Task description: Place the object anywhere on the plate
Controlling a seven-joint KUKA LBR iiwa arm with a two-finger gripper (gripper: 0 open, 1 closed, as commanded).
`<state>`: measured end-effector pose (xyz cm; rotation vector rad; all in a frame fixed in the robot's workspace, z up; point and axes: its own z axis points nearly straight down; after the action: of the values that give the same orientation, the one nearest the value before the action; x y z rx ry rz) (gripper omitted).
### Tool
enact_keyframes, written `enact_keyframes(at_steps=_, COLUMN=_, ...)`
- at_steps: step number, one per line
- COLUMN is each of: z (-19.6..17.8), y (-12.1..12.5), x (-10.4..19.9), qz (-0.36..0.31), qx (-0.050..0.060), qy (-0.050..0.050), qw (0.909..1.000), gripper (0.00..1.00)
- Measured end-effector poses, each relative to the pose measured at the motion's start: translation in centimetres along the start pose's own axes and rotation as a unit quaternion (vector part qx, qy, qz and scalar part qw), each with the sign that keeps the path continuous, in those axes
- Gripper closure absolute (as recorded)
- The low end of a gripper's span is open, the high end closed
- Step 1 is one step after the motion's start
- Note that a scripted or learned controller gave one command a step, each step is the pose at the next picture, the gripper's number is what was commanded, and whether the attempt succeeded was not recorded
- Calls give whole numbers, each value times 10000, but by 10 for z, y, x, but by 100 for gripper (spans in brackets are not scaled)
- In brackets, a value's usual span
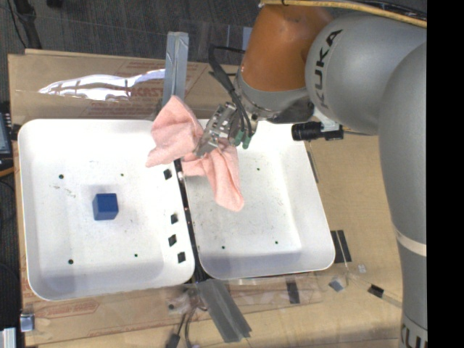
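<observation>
The hand (pixel 210 142) grips a pink cloth (pixel 196 154) hanging over the divide between the two white bins (pixel 43 194).

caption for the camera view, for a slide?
KUKA arm's hand lifts a pink cloth over the seam between two white bins; a blue cube sits in the left bin.

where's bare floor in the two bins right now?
Left bin: bare all around the blue cube, widest toward its near and far edges. Right bin: bare over the near and right parts. Crowded at the far end of the divider, where the pink cloth hangs from the gripper across both bins.
</observation>
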<state>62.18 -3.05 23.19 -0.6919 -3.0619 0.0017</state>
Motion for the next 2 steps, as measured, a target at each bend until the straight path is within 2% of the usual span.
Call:
enact_keyframes(at_steps=1, z=8, y=33, x=48, qz=-2016, qx=-1, qy=0, qw=9795, gripper=100)
enact_keyframes(at_steps=2, z=7, y=61, x=79, qz=-2231, qx=0, qy=-1, qw=9748, gripper=100)
